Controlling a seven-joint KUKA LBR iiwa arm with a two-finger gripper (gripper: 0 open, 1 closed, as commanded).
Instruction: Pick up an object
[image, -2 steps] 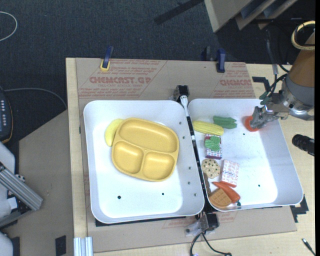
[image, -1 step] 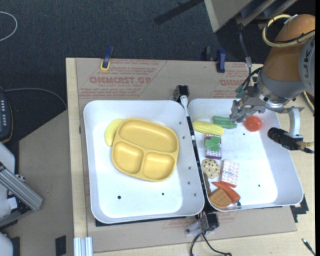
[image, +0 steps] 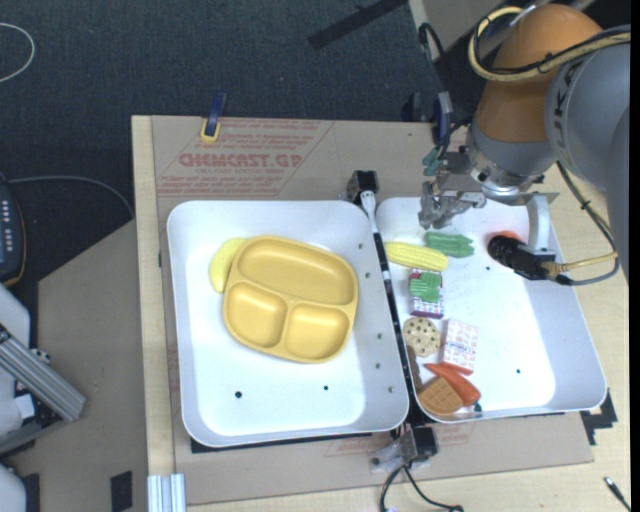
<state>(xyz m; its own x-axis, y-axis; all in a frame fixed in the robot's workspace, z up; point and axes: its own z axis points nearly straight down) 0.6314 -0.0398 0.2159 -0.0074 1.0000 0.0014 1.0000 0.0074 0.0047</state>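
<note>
Claw (image: 440, 212) is hung low in the right bin (image: 560, 340), just above the green pea pod (image: 448, 243) — finger state cannot be told. Pod lies beside the corn cob (image: 415, 256); a grasp across its short width is advised, corn kept clear.

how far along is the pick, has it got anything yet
Done: the gripper has reached the right bin and hangs at its far edge, just above the green pea pod.
In hand: nothing shows between its fingers.
Left: the grasp and the lift. The pea pod, corn, cookie and the other toy foods all lie on the bin floor. The yellow tray sits in the left bin.
</note>
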